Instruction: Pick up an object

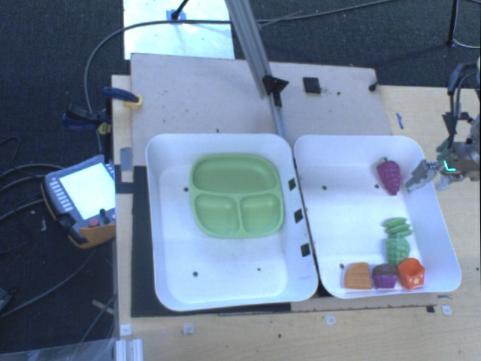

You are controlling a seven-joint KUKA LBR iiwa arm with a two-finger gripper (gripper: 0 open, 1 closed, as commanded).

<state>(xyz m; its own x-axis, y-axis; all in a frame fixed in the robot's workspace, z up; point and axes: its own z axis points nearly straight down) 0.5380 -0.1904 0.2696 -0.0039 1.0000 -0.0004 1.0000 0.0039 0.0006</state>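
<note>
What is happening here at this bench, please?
A robot arm reaches in from the right, and its gripper is at the far right rim of the right bin, beside a purple toy fruit. It holds nothing. More toy foods lie along that bin's near right corner: a green one, an orange one, a purple one and a red-orange one. The left bin holds a green divided plate.

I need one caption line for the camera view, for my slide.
Gripper at the right bin's far right edge beside a purple toy; green divided plate in the left bin.

No readable text, handheld screen (81, 189) perhaps too washed-out
</note>
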